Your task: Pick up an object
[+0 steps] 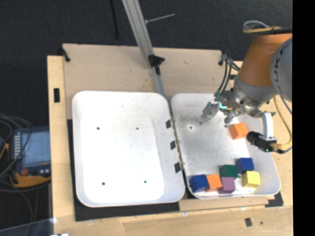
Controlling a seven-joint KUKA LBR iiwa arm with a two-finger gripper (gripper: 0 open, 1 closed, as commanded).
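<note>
Camera view: the gripper [212, 110] is hanging over the upper part of the right bin [197, 146] at right of frame, its fingers appearing spread and grasping nothing, so by my reading the pick is not yet made. The right bin is holding an orange block [238, 130] just right of the gripper, and, along its lower edge, a blue block [199, 182], an orange cube [214, 181], a purple block [227, 184], a green block [228, 171], a second blue block [245, 164] and a yellow block [251, 178]; the left bin [120, 146] is lying at centre-left.
</note>
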